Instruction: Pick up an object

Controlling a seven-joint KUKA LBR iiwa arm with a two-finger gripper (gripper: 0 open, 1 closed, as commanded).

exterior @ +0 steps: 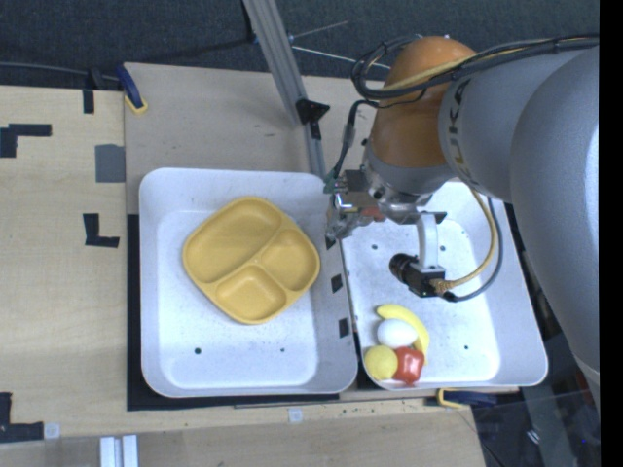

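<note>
One yellow divided tray (251, 259) in left bin (161, 261), long axis running upper-left to lower-right, jaws (343, 224) state unclear.

A pale wooden bench (58, 290) spreads from 9 o'clock to 6 o'clock, marked with black tape pieces (97, 230) and a grey patch (110, 161). Dark carpet (117, 13) lies along 12 o'clock. A grey metal bar (273, 42) slants down from 12 o'clock. Light is even and soft.

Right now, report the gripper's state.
Gripper: cannot be told; it sits over the divider between the two bins.
</note>
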